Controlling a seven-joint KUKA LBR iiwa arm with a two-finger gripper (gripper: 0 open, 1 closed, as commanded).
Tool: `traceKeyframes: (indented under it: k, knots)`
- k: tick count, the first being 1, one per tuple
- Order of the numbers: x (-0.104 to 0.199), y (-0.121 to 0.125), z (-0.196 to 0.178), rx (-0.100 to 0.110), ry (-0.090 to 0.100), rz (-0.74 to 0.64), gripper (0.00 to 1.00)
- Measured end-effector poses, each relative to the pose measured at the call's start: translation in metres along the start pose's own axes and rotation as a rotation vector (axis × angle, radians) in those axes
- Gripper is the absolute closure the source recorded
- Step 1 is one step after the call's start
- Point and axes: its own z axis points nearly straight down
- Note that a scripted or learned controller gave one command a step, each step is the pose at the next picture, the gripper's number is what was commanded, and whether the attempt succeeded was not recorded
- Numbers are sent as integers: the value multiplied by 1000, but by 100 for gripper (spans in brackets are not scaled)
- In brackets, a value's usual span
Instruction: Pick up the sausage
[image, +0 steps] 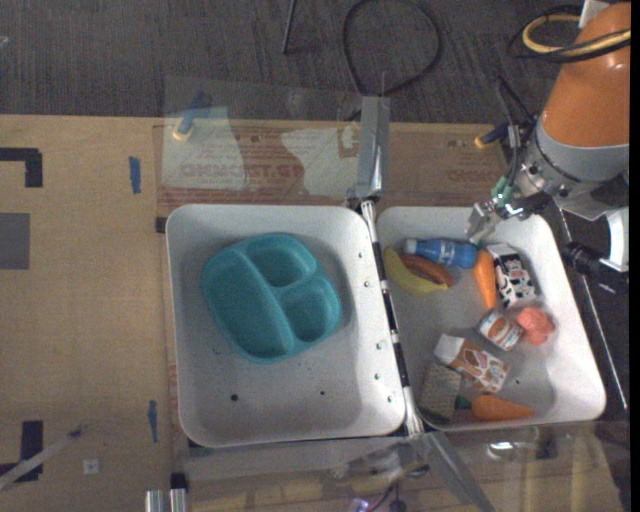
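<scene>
Hand (487, 216) hangs over the far edge of the right bin (585, 350), near its far left corner, and whether it is open or closed cannot be told at this size; nothing can be seen gripped. Going left to right: the left bin (200, 400) carries a teal divided plate (270, 295) toward its far side, well apart from the work. In the right bin the sausage (427, 268) lies near the far left corner, resting on a banana (408, 278), with a blue bottle (442, 251) just beside it on the far side. That crowding is the main risk: a descent slightly off could close on the banana's curve or the bottle instead, or pinch sausage and banana together, and the sausage, perched on a rounded fruit, could roll off when touched. Right of these, a carrot (485, 279) lies near the hand's likely path, and a small carton (512, 278) sits beside it; either could be knocked. Toward the near edge sit a can (499, 329), a pink lump (536, 323), a box (474, 364), a dark flat piece (439, 387) and a second carrot (500, 407), all apart from the sausage and unlikely to interfere.
</scene>
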Motion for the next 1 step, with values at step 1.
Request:
traceKeyframes:
  k: [1]
  knots:
    - [91,-68,87,3,4,-229,100]
